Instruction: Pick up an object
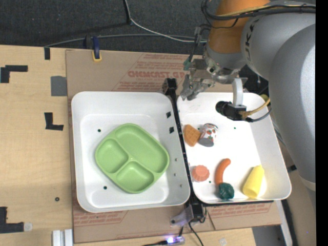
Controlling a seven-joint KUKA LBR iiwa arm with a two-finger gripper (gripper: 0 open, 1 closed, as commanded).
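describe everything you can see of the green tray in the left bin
The green tray is pale green, looks like smooth moulded plastic, and has rounded corners and three compartments: one long and two smaller. It lies flat, right side up and turned at a slant on the floor of the left bin, roughly in the middle, with nothing in it or touching it besides the bin floor.

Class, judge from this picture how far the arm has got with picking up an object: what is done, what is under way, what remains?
Done: nothing has been lifted. The carrot, yellow piece and pink disc lie in the right bin.
Under way: the gripper hangs over that bin's far left corner, near no item.
Left: reaching an item, gripping and lifting it. The green tray sits in the left bin.
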